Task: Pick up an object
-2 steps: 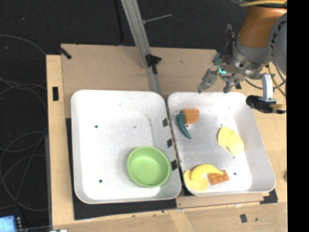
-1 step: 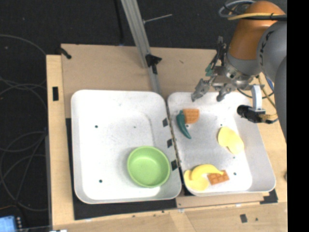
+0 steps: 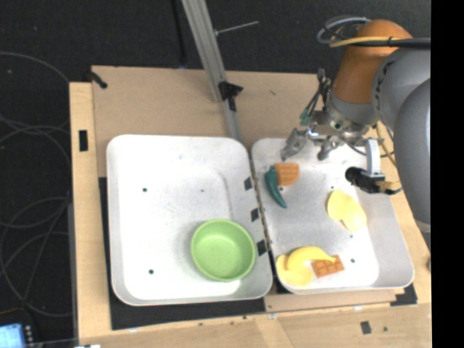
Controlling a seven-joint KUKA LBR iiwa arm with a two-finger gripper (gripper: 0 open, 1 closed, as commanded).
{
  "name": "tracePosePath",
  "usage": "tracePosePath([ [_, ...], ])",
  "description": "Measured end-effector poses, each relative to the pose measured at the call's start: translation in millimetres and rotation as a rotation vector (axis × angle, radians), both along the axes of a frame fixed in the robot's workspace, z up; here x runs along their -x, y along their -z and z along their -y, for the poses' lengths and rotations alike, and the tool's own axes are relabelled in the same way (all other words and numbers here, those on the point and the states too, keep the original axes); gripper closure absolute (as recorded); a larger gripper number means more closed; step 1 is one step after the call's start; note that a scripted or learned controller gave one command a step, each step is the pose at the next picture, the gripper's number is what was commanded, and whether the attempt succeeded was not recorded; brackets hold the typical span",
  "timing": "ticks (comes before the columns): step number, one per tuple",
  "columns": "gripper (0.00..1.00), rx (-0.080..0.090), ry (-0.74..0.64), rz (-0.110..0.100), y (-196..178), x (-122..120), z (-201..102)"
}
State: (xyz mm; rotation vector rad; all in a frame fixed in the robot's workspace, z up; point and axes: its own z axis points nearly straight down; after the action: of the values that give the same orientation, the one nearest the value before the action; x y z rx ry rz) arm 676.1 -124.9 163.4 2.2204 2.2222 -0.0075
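one green bowl (image 3: 222, 249), two yellow pieces, one carrot (image 3: 283, 177).

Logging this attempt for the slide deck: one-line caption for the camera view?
Pincer hovers over right bin's far edge near the orange-and-teal toy; green bowl sits in left bin.

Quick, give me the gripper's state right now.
Gripper: open, holding nothing, hanging over the far end of the right bin, just past the orange toy.
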Motion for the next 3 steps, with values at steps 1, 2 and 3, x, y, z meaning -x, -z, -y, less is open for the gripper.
tracePosePath([
  [1,0.00,0.000,-0.005,0.000,43.4,-3.4,-1.1],
  [2,1.00,0.002,-0.007,0.007,28.4,-5.3,-0.1],
  [3,1.00,-0.003,-0.001,0.009,-20.0,-0.6,5.8],
])
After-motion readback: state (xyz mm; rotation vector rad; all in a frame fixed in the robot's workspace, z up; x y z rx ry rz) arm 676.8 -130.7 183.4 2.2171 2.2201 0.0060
